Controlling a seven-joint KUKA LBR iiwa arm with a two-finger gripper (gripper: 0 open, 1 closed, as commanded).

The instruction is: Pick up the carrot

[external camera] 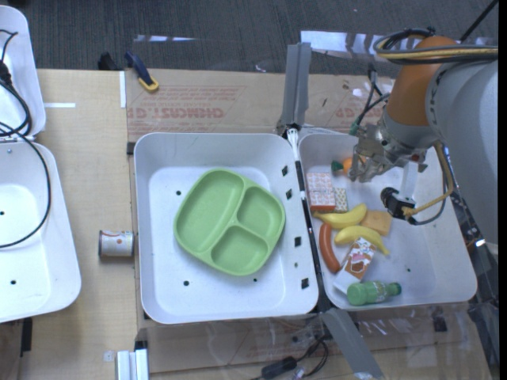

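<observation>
The carrot is a small orange piece with a green tip, lying near the back wall of the right bin. My gripper hangs over the back of that bin, right beside the carrot on its right side and partly covering it. I cannot make out whether the carrot is held. The orange band of the arm sits above the gripper.
The right bin also holds a pink-and-white box, two bananas, an orange block, a red sausage, a small carton and a green bottle. A green divided plate lies in the left bin.
</observation>
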